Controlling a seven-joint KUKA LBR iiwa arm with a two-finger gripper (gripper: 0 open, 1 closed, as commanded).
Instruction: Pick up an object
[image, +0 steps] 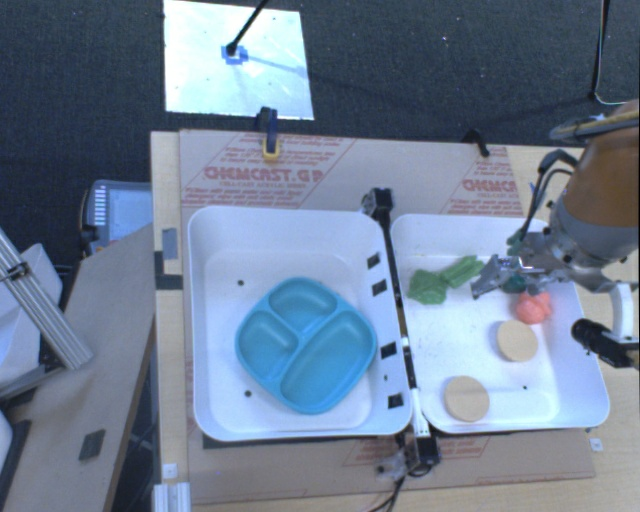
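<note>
The gripper hangs low in the right bin, just beside the green object and near the pink-orange object; whether it is released or clenched cannot be told. Two tan discs lie nearer the front. The left bin holds a blue divided plate.

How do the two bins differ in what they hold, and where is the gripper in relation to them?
The left bin holds one big thing, a blue divided plate; the right bin holds several small ones: a green piece, a pink piece and two tan discs. The gripper hangs over the right bin, beside the green piece, not over the left bin. Both bins are white, shallow and alike in shape.
</note>
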